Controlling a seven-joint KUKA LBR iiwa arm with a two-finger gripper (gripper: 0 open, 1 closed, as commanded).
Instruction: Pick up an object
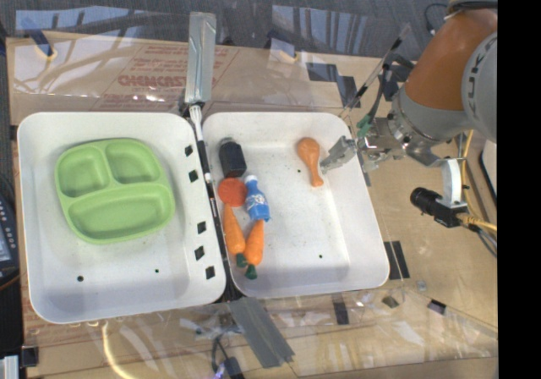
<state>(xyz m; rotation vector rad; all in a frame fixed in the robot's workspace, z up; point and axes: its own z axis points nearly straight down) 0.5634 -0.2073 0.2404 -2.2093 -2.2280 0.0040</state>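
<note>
The right bin [338, 233] holds an orange drumstick-shaped toy [311, 159] near its far right side. Along its left side lie a black block [232, 157], a red ball [232, 192], a small blue bottle [256, 201] and two toy carrots [233, 232] [254, 244]. My gripper [342, 151] hovers at the bin's right rim, just right of the drumstick, and nothing shows between its fingers.
The left bin [42, 276] carries a green divided tray [114, 188]. A grey divider bar [199, 56] runs back from between the bins. The arm's orange and grey body [448, 73] and cables fill the right side over the cardboard bench.
</note>
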